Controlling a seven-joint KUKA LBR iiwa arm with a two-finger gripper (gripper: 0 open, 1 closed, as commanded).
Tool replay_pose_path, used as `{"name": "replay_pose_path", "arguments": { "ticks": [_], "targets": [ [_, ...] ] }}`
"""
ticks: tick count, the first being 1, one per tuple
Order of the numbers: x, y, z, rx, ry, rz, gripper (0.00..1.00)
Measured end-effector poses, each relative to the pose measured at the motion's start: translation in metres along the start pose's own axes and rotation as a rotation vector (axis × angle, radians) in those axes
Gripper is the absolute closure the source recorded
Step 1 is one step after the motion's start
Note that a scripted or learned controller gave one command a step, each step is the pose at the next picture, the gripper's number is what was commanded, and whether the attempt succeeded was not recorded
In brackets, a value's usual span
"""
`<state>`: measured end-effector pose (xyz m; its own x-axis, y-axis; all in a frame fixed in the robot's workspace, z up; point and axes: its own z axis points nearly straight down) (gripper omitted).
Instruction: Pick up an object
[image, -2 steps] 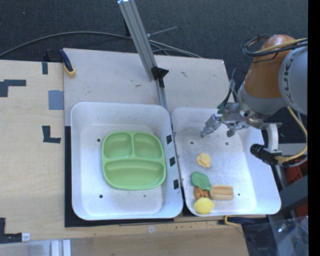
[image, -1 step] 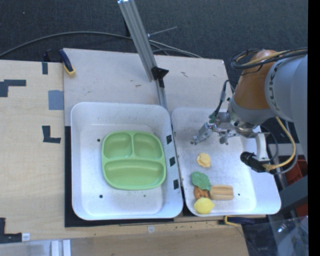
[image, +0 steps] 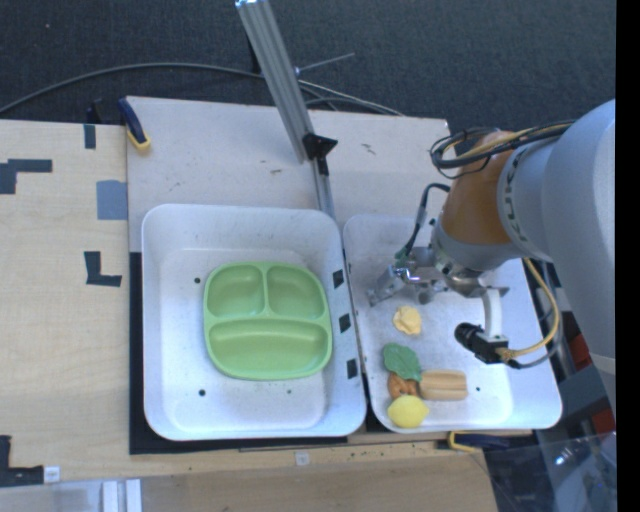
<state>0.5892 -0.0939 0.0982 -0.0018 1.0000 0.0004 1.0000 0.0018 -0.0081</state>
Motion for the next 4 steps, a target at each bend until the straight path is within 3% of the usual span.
{"name": "replay_pose_path", "arguments": {
  "ticks": [1, 3, 4],
  "targets": [
    [0.0, 0.001, -0.014, -0.004, 0.0, -0.001, 1.0],
    [0.003, -0.006, -0.111, -0.011, -0.001, 0.0, 1.0],
    [0.056, 0.009, -0.124, -0.009, 0.001, -0.006, 1.0]
  ]
}}
